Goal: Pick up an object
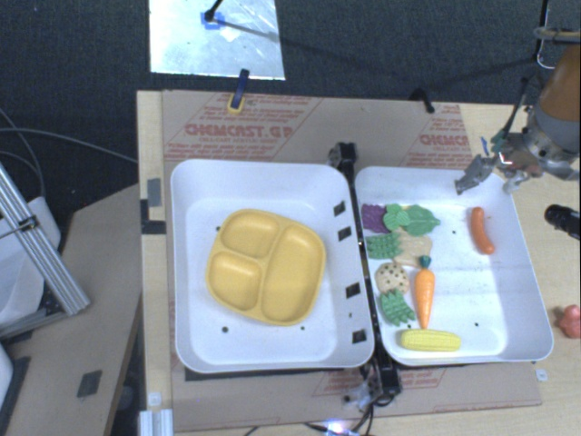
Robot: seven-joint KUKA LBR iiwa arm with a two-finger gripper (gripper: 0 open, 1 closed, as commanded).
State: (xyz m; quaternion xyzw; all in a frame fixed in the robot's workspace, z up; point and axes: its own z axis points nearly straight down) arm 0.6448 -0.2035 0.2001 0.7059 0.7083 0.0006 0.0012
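- Above the far right corner of the right bin (pixel 517 271) hangs the gripper (pixel 495 178), its two grey fingers spread apart with nothing between them.
- One fingertip (pixel 465 185) sits over the bin's far rim; the other points toward the bench at the right.
- Nearest the gripper, an orange sausage (pixel 481 230) lies alone on the bin floor, well apart from the other food.
- Along the bin's left side the toys crowd together: a purple piece (pixel 374 216) beside a leafy green piece (pixel 410 217), a dark green piece (pixel 381 244) under them, and a pale piece (pixel 415 246) just beside that.
- Below these lie a speckled cookie (pixel 391 277), a carrot (pixel 424 288) with its green top toward the far side, and another green piece (pixel 397 309).
- A yellow corn cob (pixel 430 340) lies crosswise near the bin's near rim.
- The left bin (pixel 195 334) holds a yellow divided plate (pixel 267 264) with three compartments.
- A pink thing (pixel 570 320) rests on the bench outside the right bin.
- Beyond the bins, a blue and yellow clip (pixel 239 92) sits at the cardboard's edge, under a shiny square sheet (pixel 216 25).
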